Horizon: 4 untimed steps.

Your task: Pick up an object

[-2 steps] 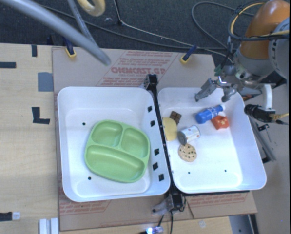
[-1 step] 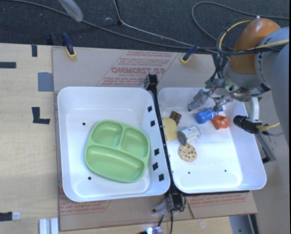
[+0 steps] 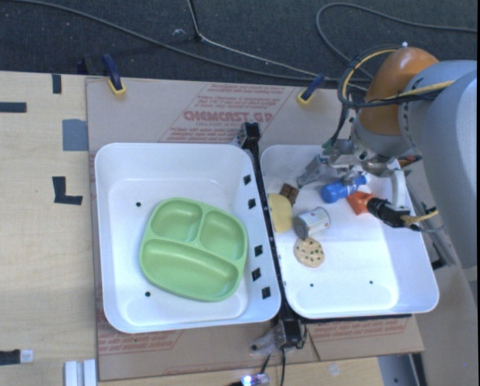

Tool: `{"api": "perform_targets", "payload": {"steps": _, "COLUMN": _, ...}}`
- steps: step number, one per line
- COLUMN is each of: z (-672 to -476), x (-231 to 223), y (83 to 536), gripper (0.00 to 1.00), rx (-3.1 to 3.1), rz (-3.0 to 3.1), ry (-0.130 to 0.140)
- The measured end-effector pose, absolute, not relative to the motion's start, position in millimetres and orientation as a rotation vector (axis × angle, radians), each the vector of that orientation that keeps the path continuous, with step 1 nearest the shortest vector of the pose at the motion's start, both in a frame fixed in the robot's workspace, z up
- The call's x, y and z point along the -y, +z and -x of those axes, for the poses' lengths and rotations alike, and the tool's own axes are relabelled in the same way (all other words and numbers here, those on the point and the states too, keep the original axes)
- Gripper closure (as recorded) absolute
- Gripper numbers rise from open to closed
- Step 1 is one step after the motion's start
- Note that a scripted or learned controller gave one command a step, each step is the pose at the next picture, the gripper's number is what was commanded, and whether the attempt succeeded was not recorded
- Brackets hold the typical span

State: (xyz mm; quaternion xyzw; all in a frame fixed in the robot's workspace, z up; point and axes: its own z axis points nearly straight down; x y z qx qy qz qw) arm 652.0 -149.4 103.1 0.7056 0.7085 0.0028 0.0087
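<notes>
Blue, the small bottle (image 3: pixel 338 190) lies in the right bin (image 3: pixel 400 292), just below our gripper (image 3: pixel 328 167), whose fingers look spread and empty. We should drop straight down and avoid the orange piece (image 3: pixel 358 203) touching it.

This is a robotics lab, a test bench rather than any home or kitchen. Two white bins (image 3: pixel 111 215) sit side by side on a printed cardboard sheet (image 3: pixel 223 115) clamped at 12 o'clock with blue-and-yellow clamps (image 3: pixel 113 77). Black tape marks (image 3: pixel 63 190) dot the plywood benchtop (image 3: pixel 30 280) at 9 o'clock, and loose cables (image 3: pixel 223 47) trail across dark carpet (toward 1 o'clock too).
</notes>
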Motion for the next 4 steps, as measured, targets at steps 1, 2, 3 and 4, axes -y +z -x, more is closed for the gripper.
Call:
{"api": "perform_targets", "payload": {"steps": 1, "z": -652.6, "x": 148.1, "y": 115.3, "gripper": 1.00, "rx": -2.215, "rz": -2.204, "ry": 0.012}}
{"api": "perform_targets", "payload": {"steps": 2, "z": -654.3, "x": 141.6, "y": 159.8, "gripper": 1.00, "rx": -2.222, "rz": -2.217, "ry": 0.003}}
{"api": "perform_targets", "payload": {"steps": 3, "z": -655.3, "x": 134.9, "y": 204.6, "gripper": 1.00, "rx": -2.222, "rz": -2.217, "ry": 0.003}}
{"api": "perform_targets", "payload": {"steps": 4, "z": -657.4, "x": 124.1, "y": 255.6, "gripper": 1.00, "rx": -2.222, "rz": -2.216, "ry": 0.004}}
